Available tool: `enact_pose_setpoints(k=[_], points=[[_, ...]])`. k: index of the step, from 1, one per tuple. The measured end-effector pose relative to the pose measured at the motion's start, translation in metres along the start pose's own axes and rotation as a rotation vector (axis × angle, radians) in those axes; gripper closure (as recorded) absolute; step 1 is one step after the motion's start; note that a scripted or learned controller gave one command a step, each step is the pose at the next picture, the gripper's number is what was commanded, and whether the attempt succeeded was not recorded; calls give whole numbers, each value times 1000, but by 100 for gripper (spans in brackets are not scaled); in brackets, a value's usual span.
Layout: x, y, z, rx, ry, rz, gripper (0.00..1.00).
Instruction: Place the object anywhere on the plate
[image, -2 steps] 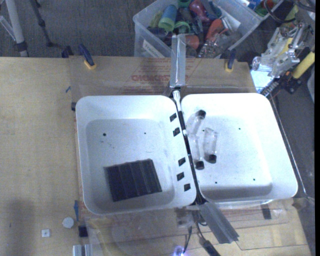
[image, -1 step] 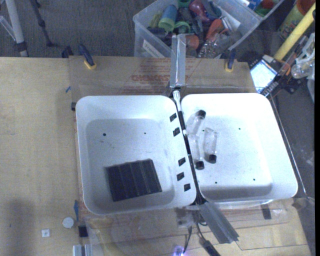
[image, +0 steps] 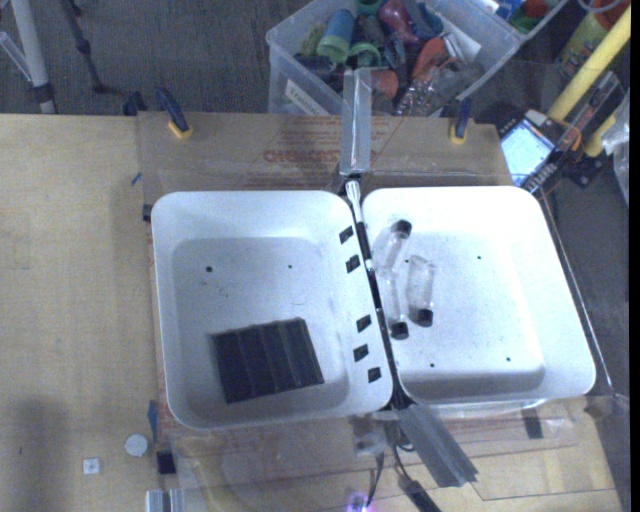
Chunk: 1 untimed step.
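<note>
Right bin (image: 520, 300), near its 9 o'clock wall: 3 clear bottles (image: 410, 280) with dark caps. Dark ribbed plate (image: 268, 360) lies at left bin's (image: 180, 300) 6 o'clock. Claw state: cannot tell. Advice: grip 1 bottle across its width, carry over divider, release above plate centre.

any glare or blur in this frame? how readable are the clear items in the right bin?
Camera view: soft overall, fine detail smeared. The right bin is bright, so the clear objects nearly wash out; only their dark caps stand out. The black plate in the left bin has strong contrast. A shadow darkens the bench at lower left.
</note>
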<state>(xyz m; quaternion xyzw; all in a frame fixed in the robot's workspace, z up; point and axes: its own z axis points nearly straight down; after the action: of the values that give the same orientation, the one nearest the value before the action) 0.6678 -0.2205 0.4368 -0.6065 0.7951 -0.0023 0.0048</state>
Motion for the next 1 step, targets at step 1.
enact_pose_setpoints(k=[1], points=[[-89, 25, 1, -10, -2, -624, 100]])
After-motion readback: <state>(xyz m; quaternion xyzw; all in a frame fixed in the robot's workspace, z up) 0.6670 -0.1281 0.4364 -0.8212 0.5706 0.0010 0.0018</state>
